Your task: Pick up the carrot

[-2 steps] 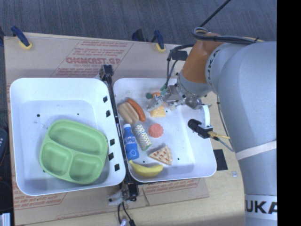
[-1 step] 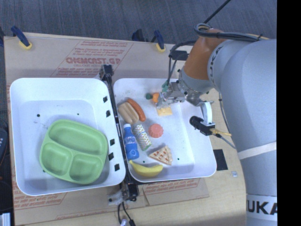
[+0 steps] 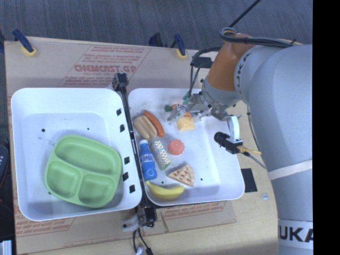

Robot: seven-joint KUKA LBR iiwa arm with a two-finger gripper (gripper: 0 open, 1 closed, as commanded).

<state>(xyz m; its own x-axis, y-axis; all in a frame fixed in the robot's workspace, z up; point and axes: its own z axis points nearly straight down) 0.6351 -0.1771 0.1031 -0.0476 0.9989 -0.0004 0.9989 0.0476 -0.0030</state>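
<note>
In the right bin (image 3: pixel 228 182) my gripper (image 3: pixel 180 112) is low over the back area, coming in from the right under the orange-banded wrist (image 3: pixel 226 68). Just left of it a small green tip with a bit of orange shows, which looks like the carrot (image 3: pixel 170 108). The gripper hides most of it. I cannot tell whether the carrot is being held. A yellow cheese wedge (image 3: pixel 186 123) lies right under the gripper's near side.
The right bin also holds a hot dog (image 3: pixel 149 125), a blue bottle (image 3: pixel 147 161), a patterned can (image 3: pixel 160 154), a round salami slice (image 3: pixel 176 147), a pizza slice (image 3: pixel 183 175) and a banana (image 3: pixel 165 190). A green divided plate (image 3: pixel 82 170) lies in the left bin (image 3: pixel 32 105).
</note>
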